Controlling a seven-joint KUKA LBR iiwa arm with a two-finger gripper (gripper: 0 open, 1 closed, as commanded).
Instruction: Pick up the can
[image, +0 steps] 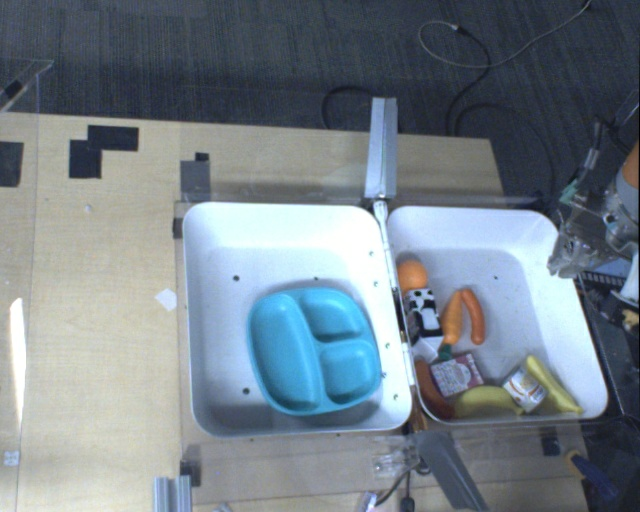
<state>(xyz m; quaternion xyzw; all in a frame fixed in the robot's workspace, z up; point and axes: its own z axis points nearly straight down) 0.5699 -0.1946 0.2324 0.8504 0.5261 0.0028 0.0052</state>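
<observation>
Can (523, 389) lying tilted among bananas (500, 399); probably light, stiff, slippery; gripping across sides. Tool (572, 250) hovering, opening impossible telling.

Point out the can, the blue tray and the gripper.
can (524, 390): camera view, on its label side.
blue tray (314, 350): camera view, on its centre divider.
gripper (572, 256): camera view, at its lower tip.

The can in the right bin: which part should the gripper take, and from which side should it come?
Probably its round body, from above. The can lies tilted near the right bin's front wall, squeezed between two bananas, so fingers likely fit only at its two ends. The gripper waits at the bin's right rim.
</observation>
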